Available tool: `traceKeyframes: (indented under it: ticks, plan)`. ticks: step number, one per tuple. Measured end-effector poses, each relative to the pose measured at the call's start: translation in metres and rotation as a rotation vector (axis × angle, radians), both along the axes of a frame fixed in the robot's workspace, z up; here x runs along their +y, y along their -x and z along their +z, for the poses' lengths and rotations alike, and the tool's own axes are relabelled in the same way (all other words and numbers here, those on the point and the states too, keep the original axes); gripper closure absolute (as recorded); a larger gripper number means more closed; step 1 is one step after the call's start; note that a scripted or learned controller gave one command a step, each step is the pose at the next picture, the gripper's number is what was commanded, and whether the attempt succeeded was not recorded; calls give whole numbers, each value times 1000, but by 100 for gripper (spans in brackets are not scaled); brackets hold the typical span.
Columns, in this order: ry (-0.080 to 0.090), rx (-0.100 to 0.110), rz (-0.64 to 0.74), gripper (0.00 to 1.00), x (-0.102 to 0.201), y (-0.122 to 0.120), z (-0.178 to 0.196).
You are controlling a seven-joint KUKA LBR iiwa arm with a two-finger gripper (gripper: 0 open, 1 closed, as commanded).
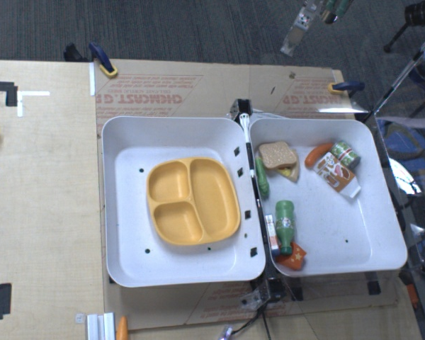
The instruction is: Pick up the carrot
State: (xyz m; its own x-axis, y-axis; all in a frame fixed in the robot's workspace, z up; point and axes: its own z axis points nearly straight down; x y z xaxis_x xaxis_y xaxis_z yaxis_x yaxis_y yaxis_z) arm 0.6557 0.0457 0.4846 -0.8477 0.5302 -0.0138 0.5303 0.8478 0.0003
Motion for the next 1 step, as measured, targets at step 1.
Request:
traceKeyframes:
  ticks: [1]
  plan:
    - [0,0,0,0,0,0,0]
